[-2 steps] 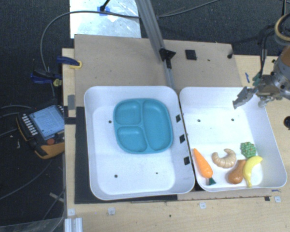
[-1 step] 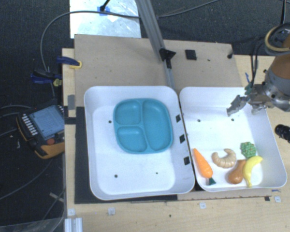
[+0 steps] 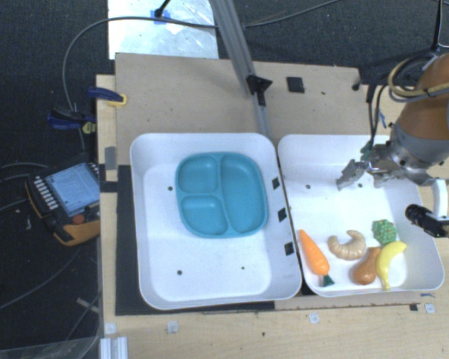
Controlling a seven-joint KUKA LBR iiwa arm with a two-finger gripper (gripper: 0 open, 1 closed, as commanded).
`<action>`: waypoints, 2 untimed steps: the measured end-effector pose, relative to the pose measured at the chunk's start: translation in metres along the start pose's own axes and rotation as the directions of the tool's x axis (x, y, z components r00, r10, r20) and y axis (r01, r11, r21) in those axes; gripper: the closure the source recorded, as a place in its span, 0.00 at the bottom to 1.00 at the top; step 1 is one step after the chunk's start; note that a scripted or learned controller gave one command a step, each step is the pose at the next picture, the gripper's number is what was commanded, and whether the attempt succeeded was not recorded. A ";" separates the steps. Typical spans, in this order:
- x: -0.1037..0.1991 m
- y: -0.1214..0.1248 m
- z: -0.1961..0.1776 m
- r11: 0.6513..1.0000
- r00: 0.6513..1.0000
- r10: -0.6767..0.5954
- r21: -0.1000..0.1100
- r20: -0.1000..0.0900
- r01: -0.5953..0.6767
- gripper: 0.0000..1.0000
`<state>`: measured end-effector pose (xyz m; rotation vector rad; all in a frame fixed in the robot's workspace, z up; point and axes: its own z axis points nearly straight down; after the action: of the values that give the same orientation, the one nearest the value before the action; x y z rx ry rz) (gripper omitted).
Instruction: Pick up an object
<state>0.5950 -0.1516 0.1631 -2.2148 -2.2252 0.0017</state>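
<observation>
The right bin (image 3: pixel 314 155) holds several toy foods along its near side: an orange carrot (image 3: pixel 313 253), a tan croissant-like piece (image 3: pixel 348 245), a green broccoli (image 3: pixel 385 231), a yellow banana (image 3: pixel 390 260) and a brown-orange piece (image 3: pixel 365 268). My gripper (image 3: pixel 351 174) hangs over the upper middle of this bin, above and apart from the foods. Nothing shows between its fingers. The arm comes in from the right with its orange band (image 3: pixel 434 96).
The left bin (image 3: pixel 157 275) holds a blue three-compartment plate (image 3: pixel 221 194). A metal pole (image 3: pixel 236 36) slants across the back of the bench. Clamps (image 3: pixel 97 96) and a small device (image 3: pixel 67 193) lie off the bench at left.
</observation>
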 end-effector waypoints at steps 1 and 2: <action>-0.004 0.000 0.042 1.000 1.000 0.004 -0.001 0.001 -0.004 0.00; -0.004 0.002 0.029 1.000 1.000 0.003 -0.007 0.002 -0.003 1.00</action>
<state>0.5972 -0.1556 0.1344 -2.2232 -2.2263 -0.0038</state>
